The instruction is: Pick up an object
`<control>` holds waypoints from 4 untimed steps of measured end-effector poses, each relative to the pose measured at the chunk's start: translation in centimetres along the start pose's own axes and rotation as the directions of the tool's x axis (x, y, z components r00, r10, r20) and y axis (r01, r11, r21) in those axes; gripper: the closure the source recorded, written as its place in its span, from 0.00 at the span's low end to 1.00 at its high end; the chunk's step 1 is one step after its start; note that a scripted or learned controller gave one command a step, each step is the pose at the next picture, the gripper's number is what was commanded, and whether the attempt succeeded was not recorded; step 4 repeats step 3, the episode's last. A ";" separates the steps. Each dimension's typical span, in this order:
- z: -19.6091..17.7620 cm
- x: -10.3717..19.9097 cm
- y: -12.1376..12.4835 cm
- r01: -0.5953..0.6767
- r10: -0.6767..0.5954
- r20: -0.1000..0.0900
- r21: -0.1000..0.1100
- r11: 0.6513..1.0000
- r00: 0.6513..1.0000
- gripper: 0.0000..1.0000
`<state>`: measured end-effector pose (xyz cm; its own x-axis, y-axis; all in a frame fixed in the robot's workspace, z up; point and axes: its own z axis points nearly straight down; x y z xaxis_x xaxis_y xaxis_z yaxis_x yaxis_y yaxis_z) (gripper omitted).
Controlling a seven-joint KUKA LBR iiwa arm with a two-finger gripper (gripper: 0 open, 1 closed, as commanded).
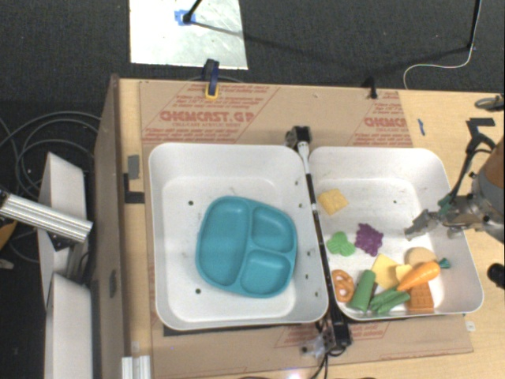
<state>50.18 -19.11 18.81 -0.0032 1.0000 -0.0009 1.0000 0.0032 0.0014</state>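
Claw (426,223) sits over the right bin's (379,163) right side w/ nothing between its fingers; they look spread, tho the view's blurry. Toy food pile lies just below-left: carrot (420,274) nearest, purple grapes (368,238) further left. Blue tray (245,245) in left bin (173,212).

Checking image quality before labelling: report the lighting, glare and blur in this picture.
Camera view: even, soft overhead light, faint shadows inside the white bins; strong glare on the shiny sheet on the floor; the blue tray and toy food are fairly sharp; the gripper looks slightly blurred.
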 end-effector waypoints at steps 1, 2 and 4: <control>4.3 4.5 3.8 0.006 -0.006 -0.003 0.001 1.000 1.000 0.00; 9.3 7.2 4.2 0.004 -0.004 -0.003 0.004 1.000 1.000 0.00; 8.0 7.0 4.3 0.001 -0.001 -0.001 -0.002 1.000 1.000 1.00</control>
